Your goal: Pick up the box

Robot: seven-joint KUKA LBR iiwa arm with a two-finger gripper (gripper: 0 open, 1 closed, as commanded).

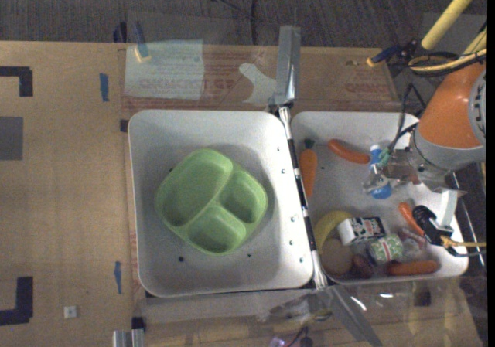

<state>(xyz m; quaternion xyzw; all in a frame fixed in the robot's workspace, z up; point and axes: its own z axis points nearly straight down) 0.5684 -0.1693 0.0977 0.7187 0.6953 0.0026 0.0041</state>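
Note:
A small white and black carton box (363,228) lies in the right bin (352,125) near its front. Beside it, to the right, sits a small green box (386,248). My gripper (379,178) hangs over the middle of the right bin, above and a little behind the boxes, apart from them. The grey wrist and the orange band (452,117) reach in from the right. Something blue (380,191) shows at the gripper's tip; I cannot make out what it is.
The right bin also holds an orange carrot (308,169) by its left wall, another carrot (349,152) at the back, a yellow banana (330,226) and several small foods at the front right. A green divided plate (211,200) lies in the left bin (155,137).

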